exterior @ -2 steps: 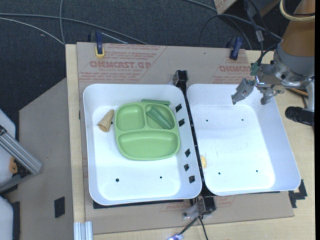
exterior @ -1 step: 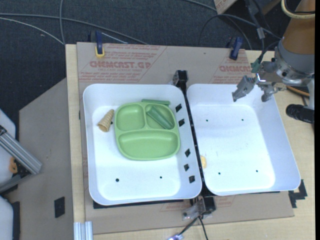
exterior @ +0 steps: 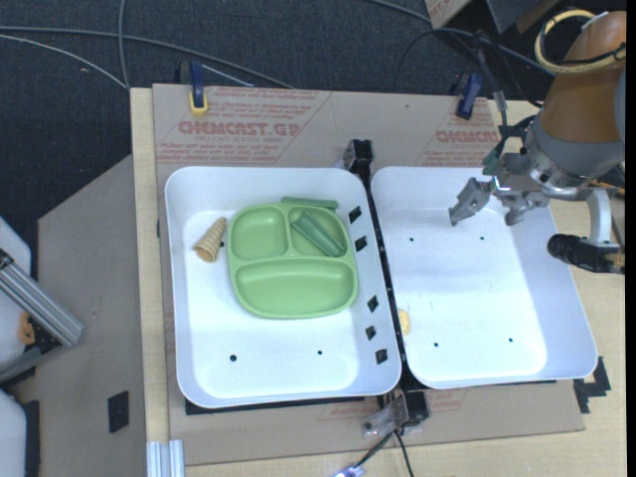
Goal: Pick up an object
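Observation:
A green divided plate (exterior: 291,262) lies in the left bin (exterior: 199,366). A dark green pod-shaped piece (exterior: 320,231) rests in the plate's upper right section, and a flat green strip (exterior: 309,204) lies along its top edge. A tan ice-cream cone (exterior: 210,238) lies left of the plate. My gripper (exterior: 491,205) hangs over the upper part of the right bin (exterior: 556,356), far from those objects. Its fingers (exterior: 465,205) are spread apart with nothing between them.
A small yellow-orange bit (exterior: 403,320) sits at the right bin's left wall near the divider. Black clips (exterior: 359,154) join the bins. Blue clamps (exterior: 198,84) hold the cardboard base at the back. Cables cross the dark floor behind.

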You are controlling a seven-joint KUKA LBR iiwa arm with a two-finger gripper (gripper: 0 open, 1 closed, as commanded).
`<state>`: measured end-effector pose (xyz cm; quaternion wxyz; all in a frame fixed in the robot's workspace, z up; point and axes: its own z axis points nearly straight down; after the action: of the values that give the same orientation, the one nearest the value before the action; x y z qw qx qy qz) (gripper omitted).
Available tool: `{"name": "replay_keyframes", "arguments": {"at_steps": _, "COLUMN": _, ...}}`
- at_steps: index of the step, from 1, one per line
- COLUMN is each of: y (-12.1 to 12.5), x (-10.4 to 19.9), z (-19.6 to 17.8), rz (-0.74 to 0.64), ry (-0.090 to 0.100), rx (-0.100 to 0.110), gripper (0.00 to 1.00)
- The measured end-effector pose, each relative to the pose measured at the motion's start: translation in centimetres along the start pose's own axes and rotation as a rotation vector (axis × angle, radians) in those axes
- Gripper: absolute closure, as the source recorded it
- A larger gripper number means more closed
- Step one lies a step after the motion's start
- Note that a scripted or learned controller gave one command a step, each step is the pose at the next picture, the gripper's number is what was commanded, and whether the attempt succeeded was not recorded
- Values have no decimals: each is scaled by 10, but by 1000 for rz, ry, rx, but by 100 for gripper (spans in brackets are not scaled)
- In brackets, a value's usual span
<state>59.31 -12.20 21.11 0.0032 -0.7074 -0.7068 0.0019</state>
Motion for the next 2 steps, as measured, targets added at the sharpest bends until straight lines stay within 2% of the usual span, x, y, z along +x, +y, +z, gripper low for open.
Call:
{"name": "replay_keyframes", "arguments": {"at_steps": 1, "y": 5, "x": -1, "z": 62, "rz": -1, "ry": 0, "rx": 0, "gripper": 0}}
{"name": "replay_keyframes", "arguments": {"at_steps": 2, "y": -1, "x": 1, "z": 124, "rz": 0, "ry": 1, "rx": 1, "gripper": 0}}
